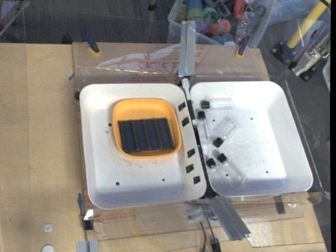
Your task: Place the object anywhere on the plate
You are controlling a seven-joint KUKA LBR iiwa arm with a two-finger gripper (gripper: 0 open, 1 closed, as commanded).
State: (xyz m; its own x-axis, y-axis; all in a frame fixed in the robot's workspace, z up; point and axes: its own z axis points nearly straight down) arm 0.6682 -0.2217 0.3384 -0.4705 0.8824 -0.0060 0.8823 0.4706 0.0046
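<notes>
Plate [122,109]: orange, left bin, already bearing a dark ribbed block [146,135] | vials [219,133]: clear, black-capped, right bin, near divider | hand: state cannot tell | advice: grip one vial across its barrel.

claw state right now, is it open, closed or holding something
claw: cannot be told from the camera view. The black object already lies on the orange plate.

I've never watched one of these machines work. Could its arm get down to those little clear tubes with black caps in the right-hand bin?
Probably yes. The clear vials lie loose in the open right bin, with nothing over them. Several lie close together, so singling one out may be tricky.
</notes>
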